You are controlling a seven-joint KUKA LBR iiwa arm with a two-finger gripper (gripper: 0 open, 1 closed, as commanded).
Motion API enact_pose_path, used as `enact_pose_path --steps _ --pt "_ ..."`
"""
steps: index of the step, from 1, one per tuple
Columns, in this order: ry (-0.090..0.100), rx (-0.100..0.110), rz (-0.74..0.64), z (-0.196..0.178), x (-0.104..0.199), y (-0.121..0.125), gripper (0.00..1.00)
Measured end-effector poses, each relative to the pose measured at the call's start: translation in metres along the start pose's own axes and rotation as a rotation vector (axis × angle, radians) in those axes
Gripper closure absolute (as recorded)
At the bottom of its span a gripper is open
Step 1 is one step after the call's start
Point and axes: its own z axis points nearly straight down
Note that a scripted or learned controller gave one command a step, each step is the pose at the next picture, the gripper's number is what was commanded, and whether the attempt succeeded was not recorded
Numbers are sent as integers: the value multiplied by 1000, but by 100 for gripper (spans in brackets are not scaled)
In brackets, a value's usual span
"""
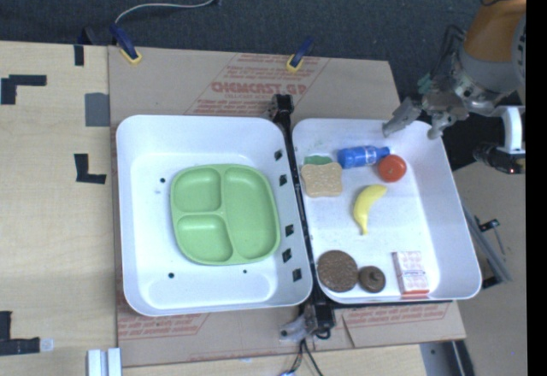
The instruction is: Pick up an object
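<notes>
Contents of the right bin point(444, 195), listed outward from the gripper point(414, 122):

- Blue bottle point(362, 156): lying on its side, just below and left of the gripper; nearest item to it.
- Red ball point(392, 167): touching or just beside the bottle's right end, below the gripper.
- Sponge point(322, 179), tan with a green edge: left of the bottle, against the bin's left wall.
- Banana point(367, 205): farther below the gripper, mid-bin, lying apart from the others.
- Brown disc point(338, 270) and small chocolate doughnut point(372, 279): side by side at the bin's near edge, well away from the gripper.
- Red-and-white carton point(411, 272): flat, right of the doughnut.

Gripper: over the right bin's far rim, two fingers spread apart, nothing between them.

Left bin point(141, 195): well left of the gripper, holding a green divided plate point(226, 214) with three compartments.

Tabletop point(51, 195): both bins sit on a cardboard sheet point(248, 84) held by two clamps.
</notes>
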Motion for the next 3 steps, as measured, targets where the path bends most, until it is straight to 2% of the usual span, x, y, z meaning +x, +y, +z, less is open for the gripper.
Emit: enact_pose_path --steps 1,2,3 --pt "0 -2 -1 133 -30 -15 0" --pt "-2 41 -5 145 -19 15 0" --pt "1 1 0 127 51 -54 0"
